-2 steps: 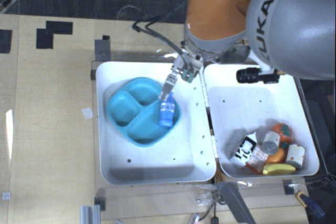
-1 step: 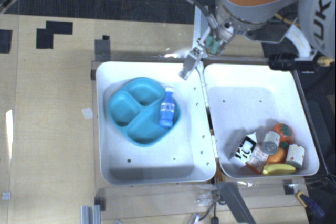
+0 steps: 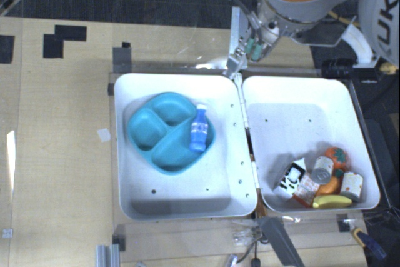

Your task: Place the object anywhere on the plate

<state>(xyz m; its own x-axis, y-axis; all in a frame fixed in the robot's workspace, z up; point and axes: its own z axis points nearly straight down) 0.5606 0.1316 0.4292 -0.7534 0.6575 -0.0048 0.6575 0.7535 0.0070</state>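
A blue divided plate (image 3: 157, 128) lies in the left bin (image 3: 175, 200). A small clear bottle with a blue cap and label (image 3: 199, 127) rests on the plate's right side, lying along its rim. My gripper (image 3: 238, 54) hangs high over the back edge where the two bins meet, apart from the bottle and the plate, with nothing seen between its fingers.
The right bin (image 3: 294, 109) holds a cluster at its front right: a black-and-white box (image 3: 290, 178), a grey can (image 3: 323, 168), an orange item (image 3: 338, 156), a yellow banana (image 3: 332, 201) and a white cup (image 3: 352, 185). The arm's large wrist fills the top right.
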